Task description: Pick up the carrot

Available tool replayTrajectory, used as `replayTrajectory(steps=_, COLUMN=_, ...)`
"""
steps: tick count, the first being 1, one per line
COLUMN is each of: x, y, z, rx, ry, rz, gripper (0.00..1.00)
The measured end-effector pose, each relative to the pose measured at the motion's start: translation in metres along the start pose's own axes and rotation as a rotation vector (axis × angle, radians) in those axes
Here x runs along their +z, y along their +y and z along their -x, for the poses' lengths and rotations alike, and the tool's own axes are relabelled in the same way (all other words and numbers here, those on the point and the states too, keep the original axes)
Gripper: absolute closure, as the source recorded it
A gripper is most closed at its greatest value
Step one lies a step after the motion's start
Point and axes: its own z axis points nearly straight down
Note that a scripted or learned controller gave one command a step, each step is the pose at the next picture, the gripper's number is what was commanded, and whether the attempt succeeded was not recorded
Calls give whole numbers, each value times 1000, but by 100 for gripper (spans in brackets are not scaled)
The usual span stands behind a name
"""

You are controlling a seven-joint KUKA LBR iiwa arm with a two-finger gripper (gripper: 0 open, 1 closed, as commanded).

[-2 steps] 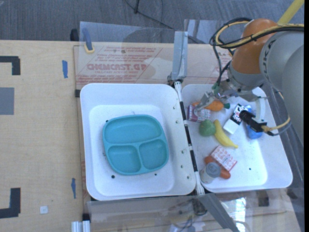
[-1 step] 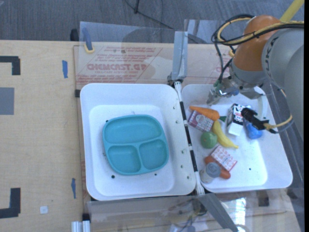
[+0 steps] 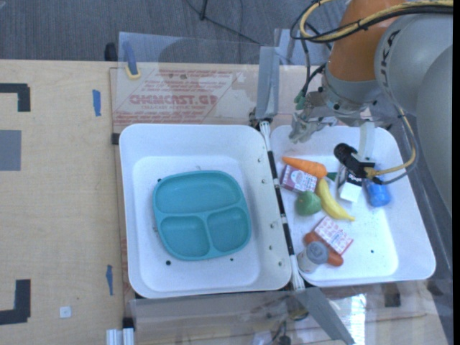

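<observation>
lying just beside the gripper (image 3: 310,126), the carrot (image 3: 305,167); gripper's spread perhaps slight, hard to tell

The arm (image 3: 410,42) is showing a bulky pale grey shell capped by a rounded orange band (image 3: 363,27), with yellow and black cables (image 3: 323,9) looping beside that band and a metallic gripper (image 3: 307,124) hanging just below it.
</observation>
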Motion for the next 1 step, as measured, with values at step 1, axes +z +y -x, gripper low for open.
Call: replayTrajectory(steps=1, x=1, y=-72, z=17, rx=-68, ry=1, rz=-3, gripper=100)
